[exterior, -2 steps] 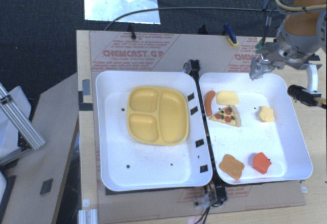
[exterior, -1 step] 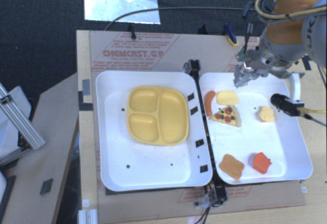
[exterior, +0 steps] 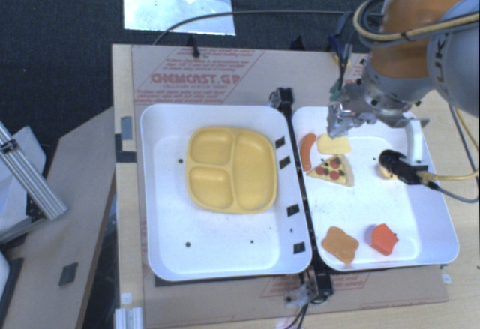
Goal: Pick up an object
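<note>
Hot dog (exterior: 307,151) long axis runs near-far; fingers (exterior: 337,127) state can't tell.

The right bin (exterior: 433,245) holds a small pale yellow piece (exterior: 335,145) lying flat near its back edge, a red sausage (exterior: 307,151) lying lengthwise just to that piece's left, and a pizza slice (exterior: 333,170) with dark and red toppings lying flat just in front of the yellow piece. Toward the bin's front lie an orange-brown toast-like piece (exterior: 340,244) and, near it on the right, a red block (exterior: 384,239), the two apart from each other and well apart from the group at the back.
</note>
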